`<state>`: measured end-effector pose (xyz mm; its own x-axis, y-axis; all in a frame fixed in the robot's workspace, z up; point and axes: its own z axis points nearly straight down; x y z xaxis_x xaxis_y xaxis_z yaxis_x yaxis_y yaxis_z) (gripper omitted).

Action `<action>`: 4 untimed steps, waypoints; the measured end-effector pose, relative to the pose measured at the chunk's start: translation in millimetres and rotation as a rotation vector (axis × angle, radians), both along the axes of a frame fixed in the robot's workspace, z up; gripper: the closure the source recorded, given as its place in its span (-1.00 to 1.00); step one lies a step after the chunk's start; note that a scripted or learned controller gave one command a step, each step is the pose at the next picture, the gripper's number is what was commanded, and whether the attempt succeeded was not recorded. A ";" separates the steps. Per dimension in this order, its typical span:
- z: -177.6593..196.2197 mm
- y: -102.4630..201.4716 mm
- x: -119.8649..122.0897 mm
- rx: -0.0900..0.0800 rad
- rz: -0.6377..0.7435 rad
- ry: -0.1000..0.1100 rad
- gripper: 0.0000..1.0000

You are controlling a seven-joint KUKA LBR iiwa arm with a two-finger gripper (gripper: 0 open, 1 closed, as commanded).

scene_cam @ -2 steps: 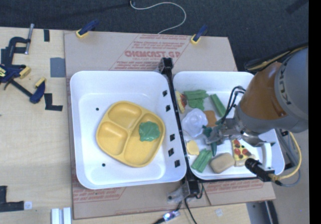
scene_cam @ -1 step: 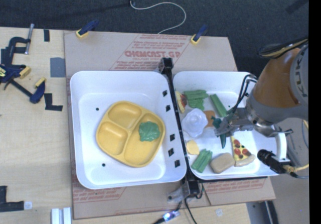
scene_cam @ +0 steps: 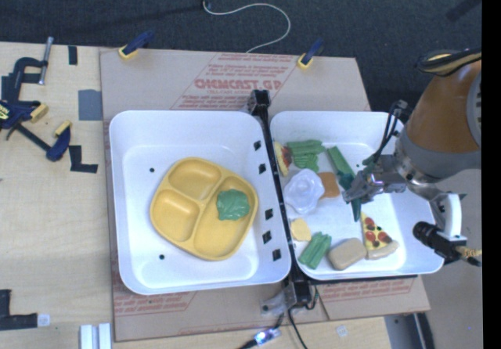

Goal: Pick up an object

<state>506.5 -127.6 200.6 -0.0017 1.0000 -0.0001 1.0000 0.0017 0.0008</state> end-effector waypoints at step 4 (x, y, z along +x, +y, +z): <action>15.4 167.4 40.3 -0.001 0.001 0.003 1.00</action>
